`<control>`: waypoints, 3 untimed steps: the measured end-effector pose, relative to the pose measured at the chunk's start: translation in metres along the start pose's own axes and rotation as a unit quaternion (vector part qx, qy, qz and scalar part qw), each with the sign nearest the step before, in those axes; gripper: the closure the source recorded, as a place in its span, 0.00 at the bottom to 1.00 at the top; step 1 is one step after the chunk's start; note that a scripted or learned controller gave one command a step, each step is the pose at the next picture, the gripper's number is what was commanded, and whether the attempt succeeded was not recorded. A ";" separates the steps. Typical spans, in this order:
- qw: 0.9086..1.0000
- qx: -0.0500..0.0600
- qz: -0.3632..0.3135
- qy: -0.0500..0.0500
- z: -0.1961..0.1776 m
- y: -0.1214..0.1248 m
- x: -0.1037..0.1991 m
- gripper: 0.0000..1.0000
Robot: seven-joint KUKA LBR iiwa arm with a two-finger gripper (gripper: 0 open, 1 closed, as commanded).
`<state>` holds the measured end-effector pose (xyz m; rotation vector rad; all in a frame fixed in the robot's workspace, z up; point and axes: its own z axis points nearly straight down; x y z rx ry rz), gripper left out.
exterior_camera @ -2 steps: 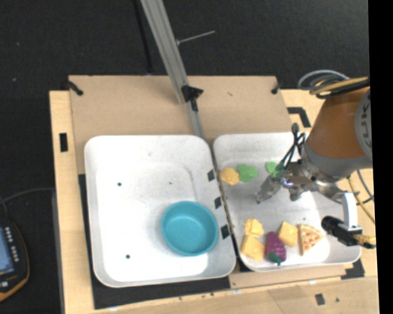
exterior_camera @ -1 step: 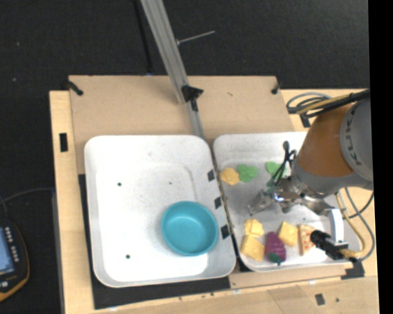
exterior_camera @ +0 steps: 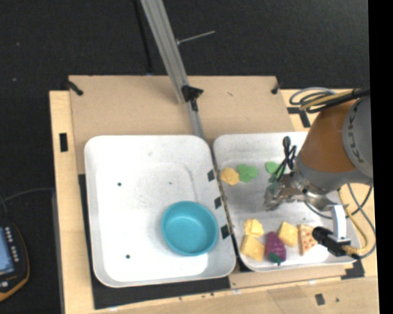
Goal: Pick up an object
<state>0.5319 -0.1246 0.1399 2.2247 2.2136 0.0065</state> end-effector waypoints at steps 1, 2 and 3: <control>1.000 -0.001 -0.004 -0.001 -0.044 0.004 0.000 1.00; 1.000 0.001 -0.004 -0.001 -0.094 0.006 -0.001 1.00; 1.000 0.002 -0.004 0.000 -0.104 0.018 0.049 1.00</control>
